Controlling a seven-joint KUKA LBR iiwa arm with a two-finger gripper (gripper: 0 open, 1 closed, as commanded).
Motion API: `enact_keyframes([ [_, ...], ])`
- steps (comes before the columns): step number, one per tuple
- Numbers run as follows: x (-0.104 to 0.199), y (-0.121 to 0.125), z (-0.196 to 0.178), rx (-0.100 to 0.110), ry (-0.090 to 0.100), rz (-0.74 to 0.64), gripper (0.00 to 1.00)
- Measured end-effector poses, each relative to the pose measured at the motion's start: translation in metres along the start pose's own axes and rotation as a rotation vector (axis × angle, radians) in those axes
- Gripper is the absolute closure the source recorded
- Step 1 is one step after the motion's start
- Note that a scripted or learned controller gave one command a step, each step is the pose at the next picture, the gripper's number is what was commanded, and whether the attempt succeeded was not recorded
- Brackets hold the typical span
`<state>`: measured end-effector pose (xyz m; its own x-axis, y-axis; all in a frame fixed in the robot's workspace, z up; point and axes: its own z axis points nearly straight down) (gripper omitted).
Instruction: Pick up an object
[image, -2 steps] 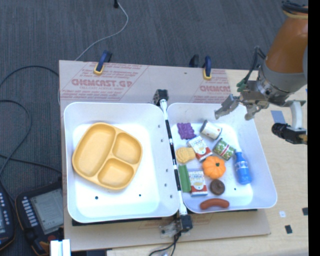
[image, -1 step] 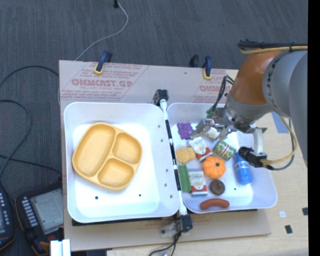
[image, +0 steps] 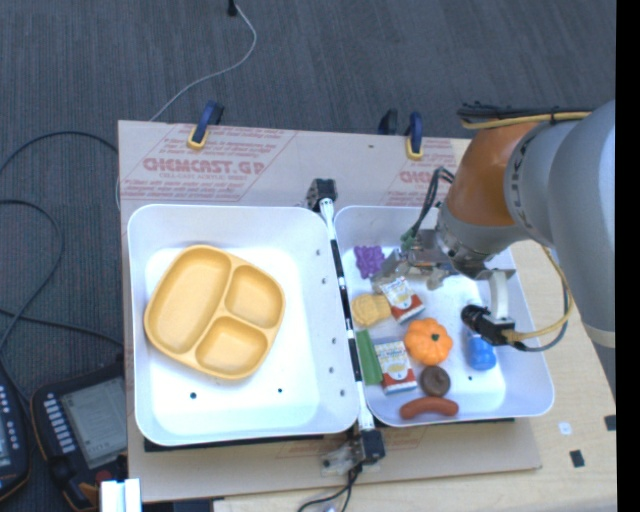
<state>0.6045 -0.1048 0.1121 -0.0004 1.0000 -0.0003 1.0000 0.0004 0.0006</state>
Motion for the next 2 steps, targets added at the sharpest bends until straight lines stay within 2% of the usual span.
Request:
enact_keyframes([
  [1,0.007,-0.022,0.024,-0.009,-0.003,0.001,0.0],
  [2,0.007,-0.021,0.013,-0.011,-0.003,0.0,1.0],
])
